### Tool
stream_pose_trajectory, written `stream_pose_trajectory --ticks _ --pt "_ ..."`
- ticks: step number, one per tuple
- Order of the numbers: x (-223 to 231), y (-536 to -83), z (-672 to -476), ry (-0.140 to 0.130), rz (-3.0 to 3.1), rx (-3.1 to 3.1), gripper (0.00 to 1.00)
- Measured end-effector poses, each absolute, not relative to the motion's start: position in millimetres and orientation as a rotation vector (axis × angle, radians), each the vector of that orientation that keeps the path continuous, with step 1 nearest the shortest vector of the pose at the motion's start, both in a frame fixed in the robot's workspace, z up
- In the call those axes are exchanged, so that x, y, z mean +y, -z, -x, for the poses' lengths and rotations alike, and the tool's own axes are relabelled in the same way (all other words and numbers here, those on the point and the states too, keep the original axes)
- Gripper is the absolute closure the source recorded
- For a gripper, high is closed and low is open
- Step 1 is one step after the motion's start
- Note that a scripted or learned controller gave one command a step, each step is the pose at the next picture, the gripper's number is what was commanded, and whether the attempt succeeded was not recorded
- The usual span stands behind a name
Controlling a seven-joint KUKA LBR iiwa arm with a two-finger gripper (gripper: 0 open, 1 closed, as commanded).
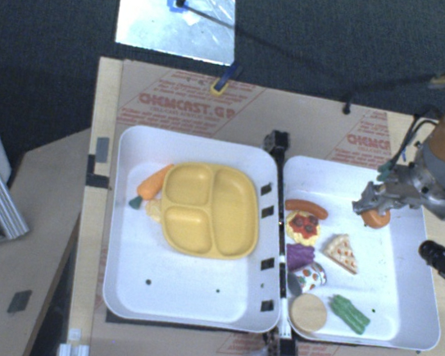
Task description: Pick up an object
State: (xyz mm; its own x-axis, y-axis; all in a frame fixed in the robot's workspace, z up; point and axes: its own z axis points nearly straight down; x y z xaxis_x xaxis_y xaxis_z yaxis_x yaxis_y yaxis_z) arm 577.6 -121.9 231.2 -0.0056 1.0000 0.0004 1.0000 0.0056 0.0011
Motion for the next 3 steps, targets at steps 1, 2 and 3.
stream_pose_trajectory --ticks 1,2,3 --pt "-68.0 -239.9 -578.4 -0.003 -2.212 2.228 1.0" --pt "-11.6 -227.5 -577.9 -0.002 -2.214 2.227 1.0" --pt "46.4 -232.7 -576.0 -0.002 -2.212 2.231 1.0"
